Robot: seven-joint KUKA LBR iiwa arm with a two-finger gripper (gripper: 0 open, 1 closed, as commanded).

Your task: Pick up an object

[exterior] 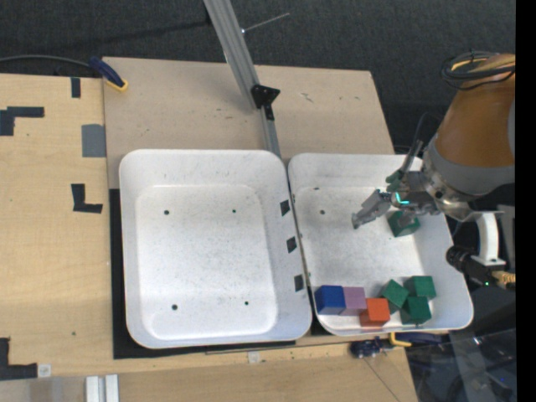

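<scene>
My gripper (383,219) hangs over the right white bin (335,174), in its far right part, with its fingers spread open. One grey finger (366,212) points left; a small green block (405,226) shows right by the other finger, and nothing is clamped between the two. Along the bin's near edge lie a blue block (331,298), a purple block (355,297), an orange block (376,311) and three green blocks (416,310).
The left white bin (134,174) stands beside the right one on the wooden bench. A slanted metal rail (239,48) runs down from the top to the gap between the bins. The arm's orange band (477,124) fills the right side.
</scene>
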